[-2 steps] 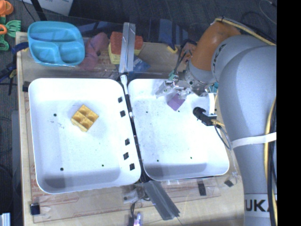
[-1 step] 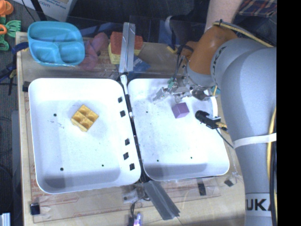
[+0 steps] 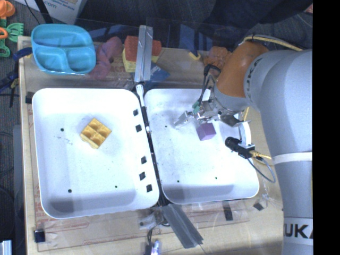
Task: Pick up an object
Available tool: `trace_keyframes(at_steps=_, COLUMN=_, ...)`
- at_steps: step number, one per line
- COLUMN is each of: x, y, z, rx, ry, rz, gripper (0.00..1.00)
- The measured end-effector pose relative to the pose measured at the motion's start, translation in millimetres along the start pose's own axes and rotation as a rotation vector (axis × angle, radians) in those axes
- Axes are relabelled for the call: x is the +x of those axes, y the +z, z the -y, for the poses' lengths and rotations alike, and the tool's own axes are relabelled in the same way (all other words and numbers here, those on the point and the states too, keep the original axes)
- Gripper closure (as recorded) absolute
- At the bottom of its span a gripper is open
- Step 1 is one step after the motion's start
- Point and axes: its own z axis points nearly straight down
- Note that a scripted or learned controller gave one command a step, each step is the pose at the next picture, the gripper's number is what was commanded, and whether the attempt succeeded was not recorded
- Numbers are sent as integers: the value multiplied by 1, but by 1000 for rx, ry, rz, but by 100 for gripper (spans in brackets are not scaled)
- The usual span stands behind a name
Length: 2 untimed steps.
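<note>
Gripper (image 3: 197,116): two-finger unit on the grey arm (image 3: 276,94), orange band above the wrist, reaching in from the right and set low over the right bin (image 3: 212,187); whether it is spread or pressed together cannot be told from this slanted view, the wrist body covering much of it. Purple block (image 3: 206,130): small cube-like piece, lying on the floor of the right bin just beside and below the tool, possibly touching it; contact not resolvable. Judged light, rigid, with flat faces and a matt surface, so unlikely to crush or slip; best taken across two opposite flat sides, near mid-height, square to the faces so it does not twist out. Left bin (image 3: 53,195): holds one yellow waffle-shaped piece (image 3: 95,133), well apart from the tool; flat and ridged, probably light, stiff plastic or rubber, better taken across its edges. Beyond the bins: blue divided tray (image 3: 62,49).
</note>
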Motion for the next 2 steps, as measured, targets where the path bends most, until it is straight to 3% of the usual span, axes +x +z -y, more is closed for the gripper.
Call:
trace_keyframes(at_steps=1, x=2, y=-7, z=10, rx=2, ry=-61, rz=-2, gripper=0)
trace_keyframes(at_steps=2, x=46, y=0, z=31, rx=0, ry=-151, rz=0, gripper=0)
